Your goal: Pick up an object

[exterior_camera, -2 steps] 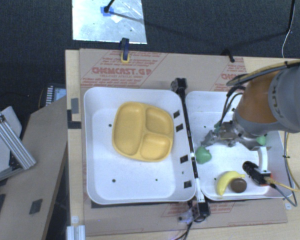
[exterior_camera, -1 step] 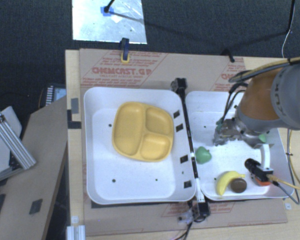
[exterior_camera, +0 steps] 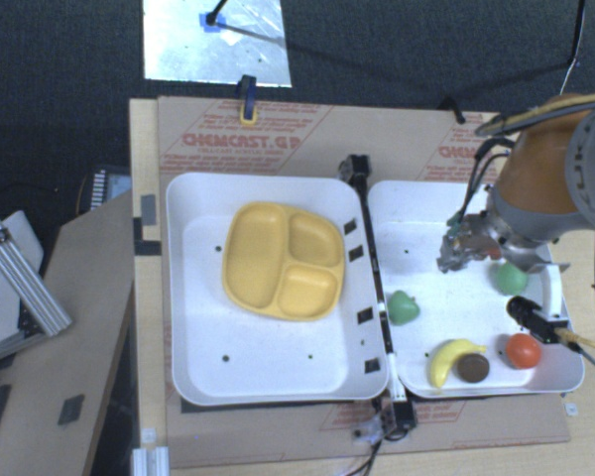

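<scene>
My gripper hangs over the upper middle of the right bin, above bare white floor. A green round thing lies just to its right, partly under the wrist. A green pepper-like piece sits below and left of the gripper, near the divider. Along the bin's front lie a yellow banana, a brown round piece touching it, and a red tomato-like ball. I see nothing held in the gripper.
The left bin holds a yellow divided plate. A black divider strip runs between the bins. The grey and orange arm covers the right bin's upper right corner.
</scene>
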Robot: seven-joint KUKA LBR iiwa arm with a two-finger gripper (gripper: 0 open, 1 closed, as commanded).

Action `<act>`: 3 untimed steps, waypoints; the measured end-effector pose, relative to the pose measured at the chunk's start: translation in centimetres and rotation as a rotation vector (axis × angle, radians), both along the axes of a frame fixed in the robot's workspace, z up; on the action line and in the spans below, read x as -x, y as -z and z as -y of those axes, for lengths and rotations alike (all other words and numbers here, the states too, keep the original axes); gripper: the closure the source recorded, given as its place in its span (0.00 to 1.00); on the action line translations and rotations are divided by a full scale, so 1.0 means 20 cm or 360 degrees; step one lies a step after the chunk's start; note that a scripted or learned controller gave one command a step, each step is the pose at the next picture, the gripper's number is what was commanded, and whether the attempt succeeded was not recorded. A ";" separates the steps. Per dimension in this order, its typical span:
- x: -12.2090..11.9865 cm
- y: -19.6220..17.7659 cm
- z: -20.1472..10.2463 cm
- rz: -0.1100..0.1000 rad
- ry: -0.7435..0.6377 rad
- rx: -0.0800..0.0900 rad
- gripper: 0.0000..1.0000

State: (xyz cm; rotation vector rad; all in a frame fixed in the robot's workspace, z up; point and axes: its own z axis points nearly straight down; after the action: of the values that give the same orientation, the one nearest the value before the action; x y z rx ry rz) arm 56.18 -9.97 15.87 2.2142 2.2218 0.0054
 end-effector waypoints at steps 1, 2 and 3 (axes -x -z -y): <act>-0.05 -0.28 0.03 0.0003 -0.0001 0.0001 1.00; -0.06 -0.52 0.04 0.0001 -0.0002 0.0001 1.00; -0.09 -0.44 -0.23 -0.0007 -0.0010 -0.0004 1.00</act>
State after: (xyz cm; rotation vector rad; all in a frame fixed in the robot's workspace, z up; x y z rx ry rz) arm 57.95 -5.28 24.62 2.2111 2.2321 0.0035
